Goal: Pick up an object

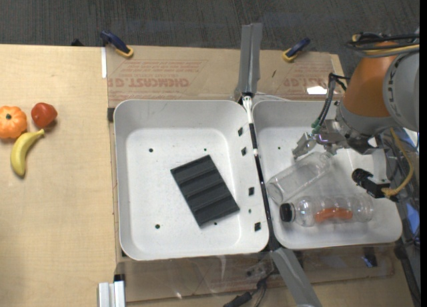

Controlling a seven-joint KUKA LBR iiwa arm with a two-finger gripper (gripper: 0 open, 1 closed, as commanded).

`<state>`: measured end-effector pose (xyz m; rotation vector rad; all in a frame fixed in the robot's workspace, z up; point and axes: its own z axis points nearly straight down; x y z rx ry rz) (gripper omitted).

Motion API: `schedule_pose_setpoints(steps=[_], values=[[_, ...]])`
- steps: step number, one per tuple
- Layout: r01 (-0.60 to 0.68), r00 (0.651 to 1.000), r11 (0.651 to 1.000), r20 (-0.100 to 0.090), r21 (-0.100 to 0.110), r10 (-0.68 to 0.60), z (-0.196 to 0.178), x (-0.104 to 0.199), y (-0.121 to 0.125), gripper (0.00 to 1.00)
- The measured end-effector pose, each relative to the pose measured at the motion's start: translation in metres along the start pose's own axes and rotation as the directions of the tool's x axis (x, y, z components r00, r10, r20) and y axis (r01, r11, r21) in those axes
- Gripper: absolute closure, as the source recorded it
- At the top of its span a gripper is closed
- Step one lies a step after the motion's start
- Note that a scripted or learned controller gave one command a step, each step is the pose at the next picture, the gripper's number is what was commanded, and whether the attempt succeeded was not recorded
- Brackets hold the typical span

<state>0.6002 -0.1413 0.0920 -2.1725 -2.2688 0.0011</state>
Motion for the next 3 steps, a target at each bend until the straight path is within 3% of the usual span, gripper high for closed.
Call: schedule_pose_setpoints(steps=[1, 2, 3], values=[[0.014, 1.0, 1.0, 0.0, 0.001, -0.014, 0.0, -0.003, -0.032, 0.0], [0.2, 0.98, 0.98, 0.0, -0.001, -0.2, 0.0, -0.05, -0.067, 0.0], [0.201, 0.98, 0.98, 0.001, -0.002, -0.201, 0.0, -0.05, -0.11, 0.0]])
